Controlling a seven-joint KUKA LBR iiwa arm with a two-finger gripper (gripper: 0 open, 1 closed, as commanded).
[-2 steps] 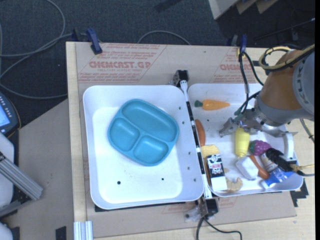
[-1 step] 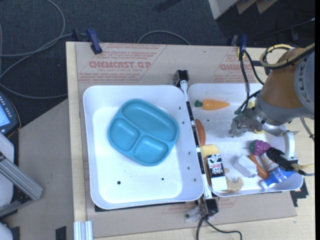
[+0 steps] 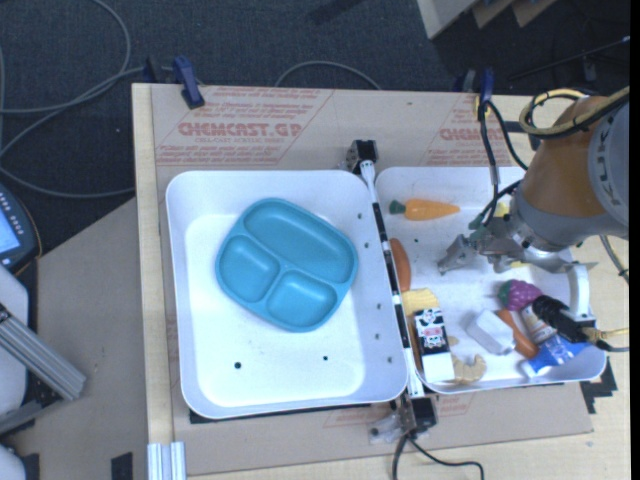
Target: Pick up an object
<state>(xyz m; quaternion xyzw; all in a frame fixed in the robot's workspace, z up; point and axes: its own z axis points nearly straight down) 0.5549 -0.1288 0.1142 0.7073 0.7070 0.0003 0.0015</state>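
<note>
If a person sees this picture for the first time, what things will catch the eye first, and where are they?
The big blue divided plate stands out first, lying alone in the left bin. Next comes the grey arm with its orange band, reaching in from the right above the right bin. Its hand hangs low over that bin, with an orange toy carrot just beyond it and a cluster of small toys in the near corner.

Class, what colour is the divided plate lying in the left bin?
Light blue, plain; the camera view shows the divided plate clearly.
</note>
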